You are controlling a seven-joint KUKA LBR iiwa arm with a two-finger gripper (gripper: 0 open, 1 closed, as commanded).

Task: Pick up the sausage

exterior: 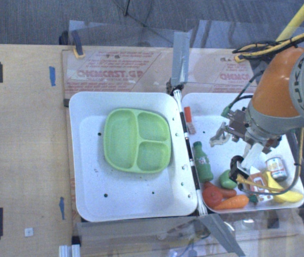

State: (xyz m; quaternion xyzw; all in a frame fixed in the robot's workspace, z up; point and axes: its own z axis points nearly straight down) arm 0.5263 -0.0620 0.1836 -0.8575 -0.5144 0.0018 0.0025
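A small reddish, sausage-like piece (188, 119) lies against the left wall of the right bin (210, 107), near its far end. My gripper (219, 136) hangs over the middle of that bin, to the right of the piece and a little nearer the front. It is apart from the piece, and nothing shows in its grasp.
A green bottle (201, 161) lies along the right bin's left wall. At the bin's front sit a red tomato (212, 195), a carrot (235, 202), a green pepper (227, 180), a banana (287, 197) and a small can (276, 168). A green divided plate (137, 140) rests in the left bin (87, 159).
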